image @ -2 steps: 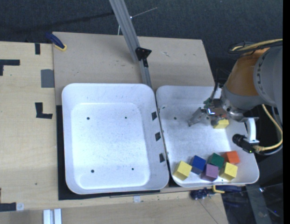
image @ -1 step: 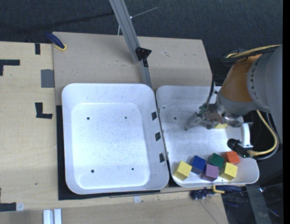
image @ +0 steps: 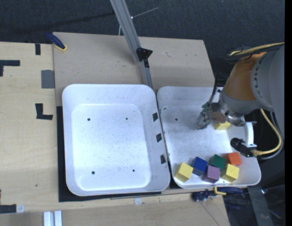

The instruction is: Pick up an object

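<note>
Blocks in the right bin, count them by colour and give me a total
Yellow: 3
Blue: 1
Green: 1
Purple: 1
Orange: 1
Total: 7 blocks

Evenly and softly lit from above, moderately bright; no hard shadows anywhere. Faint soft shading inside the left bin (image: 110, 138) along its rim, and under the cubes (image: 209, 168) at the near edge of the right bin (image: 183, 126). White bins close to washed out, speckle still readable, no sharp glare. Dull sheen on the metal pole (image: 124, 18) at the far side. Dark floor far and right almost without detail. Slightly soft and grainy throughout; arm (image: 251, 81) at right blurred at its edges
</note>
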You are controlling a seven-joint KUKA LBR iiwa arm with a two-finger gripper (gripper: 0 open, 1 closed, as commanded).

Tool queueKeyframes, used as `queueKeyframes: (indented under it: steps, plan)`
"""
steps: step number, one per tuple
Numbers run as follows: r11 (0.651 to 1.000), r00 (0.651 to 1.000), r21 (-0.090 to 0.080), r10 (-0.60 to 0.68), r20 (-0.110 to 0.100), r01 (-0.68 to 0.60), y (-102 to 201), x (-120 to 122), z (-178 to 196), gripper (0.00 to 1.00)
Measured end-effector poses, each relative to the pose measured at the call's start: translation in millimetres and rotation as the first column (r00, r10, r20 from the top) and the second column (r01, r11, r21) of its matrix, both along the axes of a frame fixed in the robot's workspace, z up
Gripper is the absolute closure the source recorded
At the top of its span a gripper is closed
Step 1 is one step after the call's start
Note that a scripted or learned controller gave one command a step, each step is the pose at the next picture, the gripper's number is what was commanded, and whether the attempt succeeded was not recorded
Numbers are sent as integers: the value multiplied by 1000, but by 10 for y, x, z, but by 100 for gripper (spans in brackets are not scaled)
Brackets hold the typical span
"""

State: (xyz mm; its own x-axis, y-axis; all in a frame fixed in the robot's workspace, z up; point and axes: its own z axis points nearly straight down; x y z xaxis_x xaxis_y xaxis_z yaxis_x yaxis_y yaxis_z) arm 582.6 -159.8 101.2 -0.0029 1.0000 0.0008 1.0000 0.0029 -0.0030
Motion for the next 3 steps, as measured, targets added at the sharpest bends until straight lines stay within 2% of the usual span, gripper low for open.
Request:
queueKeyframes:
  steps: [2, 3]
  plan:
    - [1000, 1000, -2, -1, 7, 1, 70, -35, 1043, 100]
    - [1000, 1000, 1, 4, 2, -4, 620, -71, 1108, 100]
